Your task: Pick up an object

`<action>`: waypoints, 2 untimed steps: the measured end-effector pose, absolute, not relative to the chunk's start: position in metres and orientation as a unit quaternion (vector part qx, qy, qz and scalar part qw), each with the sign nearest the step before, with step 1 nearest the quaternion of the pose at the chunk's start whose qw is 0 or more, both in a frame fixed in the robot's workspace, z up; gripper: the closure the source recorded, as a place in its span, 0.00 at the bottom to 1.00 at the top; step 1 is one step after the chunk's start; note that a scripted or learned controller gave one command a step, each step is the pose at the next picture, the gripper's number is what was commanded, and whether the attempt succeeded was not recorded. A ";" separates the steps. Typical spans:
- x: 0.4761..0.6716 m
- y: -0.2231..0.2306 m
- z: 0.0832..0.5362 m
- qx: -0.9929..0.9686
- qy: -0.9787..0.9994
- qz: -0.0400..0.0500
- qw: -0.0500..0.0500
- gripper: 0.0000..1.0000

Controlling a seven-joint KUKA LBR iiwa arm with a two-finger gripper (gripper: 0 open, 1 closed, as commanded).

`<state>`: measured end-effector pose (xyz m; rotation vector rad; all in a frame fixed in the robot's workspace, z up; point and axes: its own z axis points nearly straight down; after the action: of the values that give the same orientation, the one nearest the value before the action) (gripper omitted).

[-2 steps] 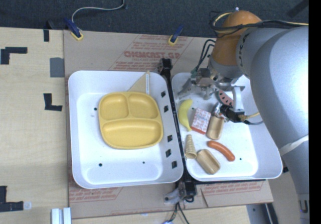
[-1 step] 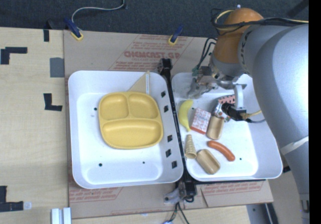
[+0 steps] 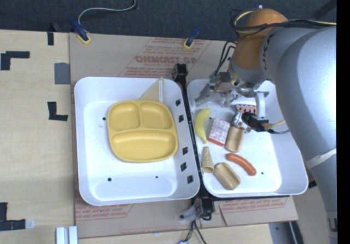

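- The desk (image 3: 33,128) was light wood with a cardboard sheet (image 3: 158,57) under two white bins, and dark carpet lay behind it.
- The left bin (image 3: 90,183) carried a yellow divided plate (image 3: 143,131).
- The right bin (image 3: 284,174) carried a banana (image 3: 202,123), a red packet (image 3: 219,131), an ice-cream cone (image 3: 207,159), a sausage (image 3: 241,163) and two bread rolls (image 3: 227,175).
- The gripper (image 3: 232,92) was low over the far part of the right bin, just behind the banana and packet.
- Whether it was spread or pressed together, I cannot tell.

Cut off at the three o'clock edge: grey arm (image 3: 311,79). Partly hidden beneath the claw (image 3: 236,100): right bin's (image 3: 284,174) far wall. Too small to read: print on the red packet (image 3: 219,131).
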<state>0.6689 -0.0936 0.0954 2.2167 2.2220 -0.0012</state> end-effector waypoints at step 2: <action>0.669 -0.095 0.096 0.706 0.708 -0.001 0.002 1.00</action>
<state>0.6688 -0.0954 0.0956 2.2170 2.2215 -0.0016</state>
